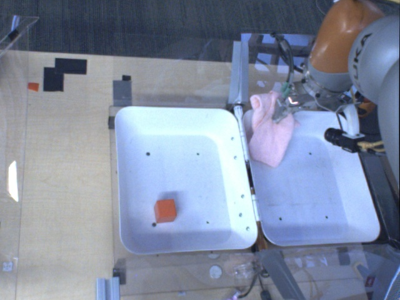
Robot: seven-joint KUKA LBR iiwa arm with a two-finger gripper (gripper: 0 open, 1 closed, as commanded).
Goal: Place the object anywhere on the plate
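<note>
A pink cloth (pixel 270 136) hangs in folds over the upper left part of the right bin (pixel 325 224), close to the divider between the bins. My gripper (pixel 284 107) is at the cloth's top right and is shut on its upper edge, so the cloth drapes down and to the left from the fingers. A small orange cube (pixel 165 210) rests on the floor of the left bin (pixel 187 136), near its lower left corner and far from the gripper.
The grey arm with its orange band (pixel 334 36) comes in from the upper right above the right bin. A black cable fitting (pixel 342 138) juts out at that bin's right side. Black and orange markers (pixel 59 74) lie on the wooden bench at the far left.
</note>
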